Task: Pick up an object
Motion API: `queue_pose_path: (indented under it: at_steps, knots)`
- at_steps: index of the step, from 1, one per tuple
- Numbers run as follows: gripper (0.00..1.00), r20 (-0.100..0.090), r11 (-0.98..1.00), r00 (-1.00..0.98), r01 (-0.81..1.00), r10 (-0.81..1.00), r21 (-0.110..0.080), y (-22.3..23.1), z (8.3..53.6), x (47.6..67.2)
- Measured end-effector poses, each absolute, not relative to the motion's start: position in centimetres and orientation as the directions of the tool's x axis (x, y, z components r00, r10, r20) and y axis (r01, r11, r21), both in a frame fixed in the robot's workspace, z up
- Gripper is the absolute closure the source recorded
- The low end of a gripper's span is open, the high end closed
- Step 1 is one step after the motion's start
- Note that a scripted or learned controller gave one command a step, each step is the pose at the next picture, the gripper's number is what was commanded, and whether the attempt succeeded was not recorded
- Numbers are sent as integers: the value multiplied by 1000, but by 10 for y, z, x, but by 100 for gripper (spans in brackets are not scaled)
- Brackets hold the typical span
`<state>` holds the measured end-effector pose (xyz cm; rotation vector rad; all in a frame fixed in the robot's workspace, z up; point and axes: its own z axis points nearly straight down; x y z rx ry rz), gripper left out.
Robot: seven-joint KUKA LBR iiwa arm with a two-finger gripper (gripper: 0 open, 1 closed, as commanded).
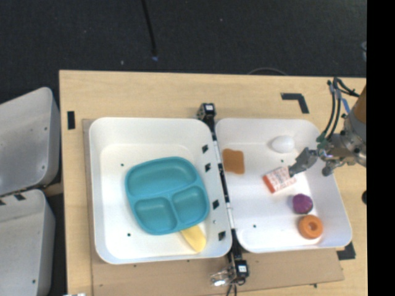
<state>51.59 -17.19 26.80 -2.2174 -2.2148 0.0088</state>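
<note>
The orange ring point(310, 226) lies nearest, at the front of the right bin point(259, 236), with the purple ball point(302, 203) just behind it. Behind the ball lies the red-and-white packet point(279, 180), the likely target; the hand point(302, 163) hangs at the packet's right end. I cannot tell how the hand stands. It should come down centred across the packet's narrow side. The brown block point(233, 161) and white egg point(283, 144) lie behind the packet. The packet's print is too small to read.
</note>
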Motion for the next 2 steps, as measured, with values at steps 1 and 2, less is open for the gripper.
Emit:
queue_pose_path:
  at_steps: [1, 2]
  knots:
    - [0, -1, 2, -2, 1000, 1000, 1, -172, 273, 518]
    - [0, -1, -1, 1, 1000, 1000, -3, -173, 230, 514]
